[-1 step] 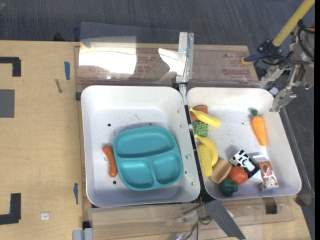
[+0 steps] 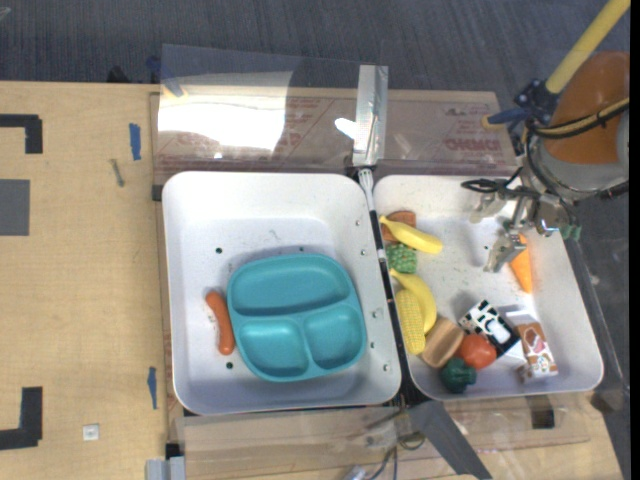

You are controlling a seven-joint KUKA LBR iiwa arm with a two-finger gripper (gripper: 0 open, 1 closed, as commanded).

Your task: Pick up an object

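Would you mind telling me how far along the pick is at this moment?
Done: the gripper has reached the right bin, near the carrot. In hand: nothing that I can confirm; the carrot lies on the bin floor. Left: a clear grasp and lift. The banana, tomato and carton lie untouched.

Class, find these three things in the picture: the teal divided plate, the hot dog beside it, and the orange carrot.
teal divided plate (image 2: 290,286): camera view, top compartment floor.
hot dog (image 2: 221,323): camera view, mid-length.
orange carrot (image 2: 522,269): camera view, middle of body.

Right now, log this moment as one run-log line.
arm: over right bin | gripper: above carrot | grasp: unconfirmed | left bin: teal tray, sausage
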